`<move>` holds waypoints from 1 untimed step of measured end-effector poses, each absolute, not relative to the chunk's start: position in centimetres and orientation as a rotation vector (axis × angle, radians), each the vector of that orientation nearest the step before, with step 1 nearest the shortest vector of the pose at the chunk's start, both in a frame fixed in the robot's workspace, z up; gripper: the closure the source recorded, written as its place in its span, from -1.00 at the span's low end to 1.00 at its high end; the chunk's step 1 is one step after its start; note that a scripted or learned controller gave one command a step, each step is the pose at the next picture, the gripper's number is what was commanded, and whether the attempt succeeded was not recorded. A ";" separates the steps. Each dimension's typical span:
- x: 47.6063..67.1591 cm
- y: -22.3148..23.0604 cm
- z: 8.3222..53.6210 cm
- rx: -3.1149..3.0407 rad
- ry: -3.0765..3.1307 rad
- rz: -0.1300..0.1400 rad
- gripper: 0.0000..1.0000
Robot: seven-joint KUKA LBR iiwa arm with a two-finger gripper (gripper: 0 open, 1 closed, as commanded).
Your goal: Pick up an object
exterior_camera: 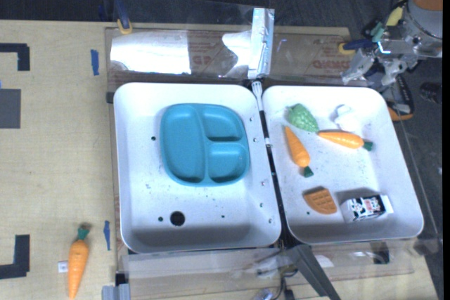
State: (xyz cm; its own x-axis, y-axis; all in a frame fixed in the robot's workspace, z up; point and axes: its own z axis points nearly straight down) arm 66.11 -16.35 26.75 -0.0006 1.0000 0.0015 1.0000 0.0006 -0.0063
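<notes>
My gripper (367,75) hangs at the far right, just beyond the back edge of the right bin (404,172), open with nothing between its fingers. In that bin lie a green leafy vegetable (303,117), an orange carrot (297,145) pointing toward the front, a second carrot (342,140) lying crosswise, a small white object (343,114), an orange bread-like slice (322,201) and a small black-and-white carton (365,207). The nearest thing to the gripper is the white object, a short way in front of it.
The left bin (133,172) holds a blue divided plate (204,143). Another toy carrot (76,260) lies on the wooden bench at the front left, outside the bins. A clear plastic sheet (190,46) stands behind the bins.
</notes>
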 end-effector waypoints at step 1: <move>66.4 -13.5 13.2 -2.143 -2.281 0.011 -1.00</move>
State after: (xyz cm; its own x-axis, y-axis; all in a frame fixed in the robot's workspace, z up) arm 66.37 -13.48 13.25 -0.0623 0.9980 0.0043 0.9980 0.0623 -0.0132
